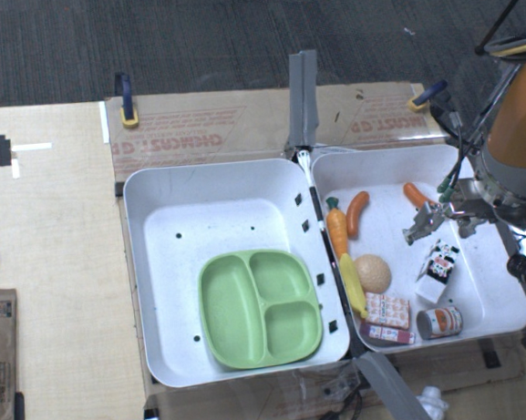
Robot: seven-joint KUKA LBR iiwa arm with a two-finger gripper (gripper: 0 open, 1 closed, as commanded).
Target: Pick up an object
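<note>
1. Claw (425, 227) hangs over the right bin (382, 162), reaching in from the right. Its fingers are too small and blurred to tell whether they stand apart or together. Nothing visible between them.
2. Just below the claw: small white carton (438, 270) with black markings.
3. Just above it: short orange sausage (414, 194).
4. Below the carton: tin can (440, 322) on its side.
5. Left of the claw: tan egg (372, 273); below that, a snack box (387, 313).
6. Further left: red sausage (357, 213), carrot (337, 228), banana (351, 284) along the bin's left wall.
7. Well left, in the left bin (158, 259): green divided plate (260, 307).
</note>
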